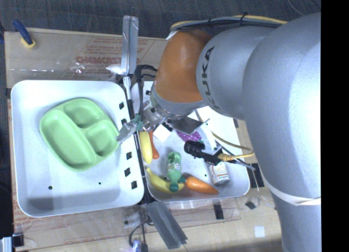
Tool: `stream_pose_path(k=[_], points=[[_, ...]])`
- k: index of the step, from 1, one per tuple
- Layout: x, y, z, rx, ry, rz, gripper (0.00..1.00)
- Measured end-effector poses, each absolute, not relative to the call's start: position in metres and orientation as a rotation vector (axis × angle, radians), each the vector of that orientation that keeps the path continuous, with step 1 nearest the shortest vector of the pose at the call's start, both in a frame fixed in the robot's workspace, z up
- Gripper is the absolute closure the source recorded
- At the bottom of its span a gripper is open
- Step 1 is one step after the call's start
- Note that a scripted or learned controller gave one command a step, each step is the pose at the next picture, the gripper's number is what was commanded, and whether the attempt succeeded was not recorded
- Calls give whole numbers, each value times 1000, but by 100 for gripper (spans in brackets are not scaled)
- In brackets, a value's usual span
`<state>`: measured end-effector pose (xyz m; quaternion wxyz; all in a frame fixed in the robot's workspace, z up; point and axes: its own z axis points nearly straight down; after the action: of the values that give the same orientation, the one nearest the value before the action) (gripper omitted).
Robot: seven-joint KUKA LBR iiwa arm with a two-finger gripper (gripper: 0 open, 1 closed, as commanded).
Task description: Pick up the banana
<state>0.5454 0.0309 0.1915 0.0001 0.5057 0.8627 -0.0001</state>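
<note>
Low in the right bin [240,188], the banana [156,181] is crowded by a green bottle [174,170] and carrot [200,185]. The gripper [133,127] is seen at the bins' shared edge; whether it is wide or narrow cannot be told.

Tray [76,132] in left bin [32,191]; banana [155,181], carrot [200,186] in rt bin [240,188].

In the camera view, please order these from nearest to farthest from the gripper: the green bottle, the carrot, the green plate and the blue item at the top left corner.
Measured from the gripper, at the wall between the two bins:
1. Green plate, in the left bin, its edge just beside the gripper.
2. Green bottle, in the right bin, below and right.
3. Carrot, at the right bin's near edge.
4. Blue item, on the bench's far left corner.
</note>
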Motion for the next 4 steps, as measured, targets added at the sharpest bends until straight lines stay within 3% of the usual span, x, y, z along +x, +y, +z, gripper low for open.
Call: stream_pose_path(k=[1, 2, 3, 4], points=[[476, 4, 191, 1742, 2618, -4, 0], [491, -9, 191, 1787, 2586, -3, 0], [507, 0, 338, 2006, 2420, -1, 0], [476, 24, 190, 1436, 2798, -4, 0]])
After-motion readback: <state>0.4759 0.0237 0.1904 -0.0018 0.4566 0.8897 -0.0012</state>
